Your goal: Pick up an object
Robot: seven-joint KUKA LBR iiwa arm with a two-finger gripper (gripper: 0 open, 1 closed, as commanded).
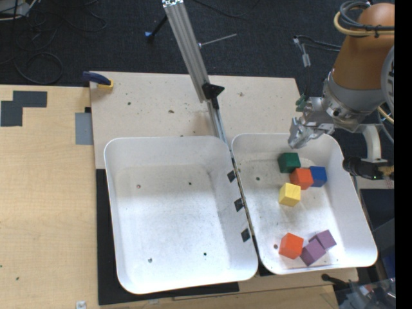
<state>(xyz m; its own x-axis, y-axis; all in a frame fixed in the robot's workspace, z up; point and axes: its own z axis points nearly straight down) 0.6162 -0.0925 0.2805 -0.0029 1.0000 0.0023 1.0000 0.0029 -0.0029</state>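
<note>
Gripper above the green cube, nothing in hand yet.

The gripper [301,136] hangs over the back edge of the right bin [357,201], just behind and above the green cube [289,162]; nothing sits between its fingers, and whether they are parted or closed I cannot tell from this slant. To do the pick well, I judge it should come straight down centred on the green cube, the nearest piece, with the fingers clear of the orange cube [300,177] that touches its front corner. A blue cube [318,176] sits against that orange one, farther from the green cube. The yellow cube [290,194] stands apart in front of the green cube, an easier, uncrowded target. Well in front, a second orange cube [291,245] and two purple blocks [318,246] cluster at the bin's near wall.
</note>
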